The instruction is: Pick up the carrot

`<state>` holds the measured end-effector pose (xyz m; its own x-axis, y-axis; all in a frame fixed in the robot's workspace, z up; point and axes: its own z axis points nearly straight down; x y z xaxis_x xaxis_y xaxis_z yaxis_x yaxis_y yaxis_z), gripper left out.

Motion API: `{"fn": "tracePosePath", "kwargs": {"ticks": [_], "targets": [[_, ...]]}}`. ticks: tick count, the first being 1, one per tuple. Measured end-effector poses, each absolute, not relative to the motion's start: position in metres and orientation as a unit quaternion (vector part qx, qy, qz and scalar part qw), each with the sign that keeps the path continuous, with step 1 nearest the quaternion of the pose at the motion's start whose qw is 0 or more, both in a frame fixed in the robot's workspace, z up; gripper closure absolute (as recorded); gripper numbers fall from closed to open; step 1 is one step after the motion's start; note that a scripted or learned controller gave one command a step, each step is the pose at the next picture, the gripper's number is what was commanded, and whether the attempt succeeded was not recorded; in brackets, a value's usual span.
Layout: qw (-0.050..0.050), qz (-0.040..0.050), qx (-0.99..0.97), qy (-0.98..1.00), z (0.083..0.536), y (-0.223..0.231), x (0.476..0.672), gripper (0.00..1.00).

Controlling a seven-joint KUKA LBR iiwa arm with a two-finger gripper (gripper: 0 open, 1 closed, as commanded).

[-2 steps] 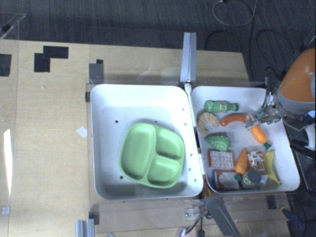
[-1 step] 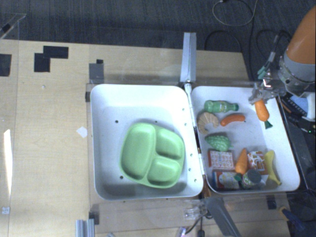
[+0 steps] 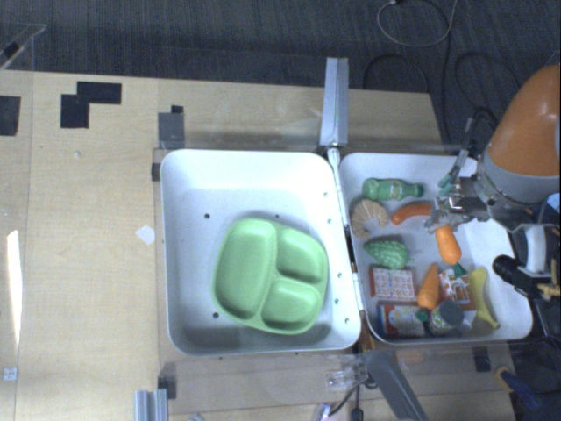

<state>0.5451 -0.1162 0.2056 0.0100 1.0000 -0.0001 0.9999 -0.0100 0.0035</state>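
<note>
Camera view: short, stubby orange carrot (image 3: 448,245).

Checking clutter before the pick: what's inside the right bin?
Right bin: green bottle, sausage, two carrots, banana, green vegetable, boxes. The gripper covers whatever is beneath it.

Lab: 2 bins (image 3: 175,235) on taped bench (image 3: 79,235).
</note>
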Motion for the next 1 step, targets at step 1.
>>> {"fn": "tracePosePath", "kwargs": {"ticks": [1], "targets": [[0.002, 0.0018, 0.703, 0.711, 0.2242, -0.1224, 0.5271, 1.0]]}}
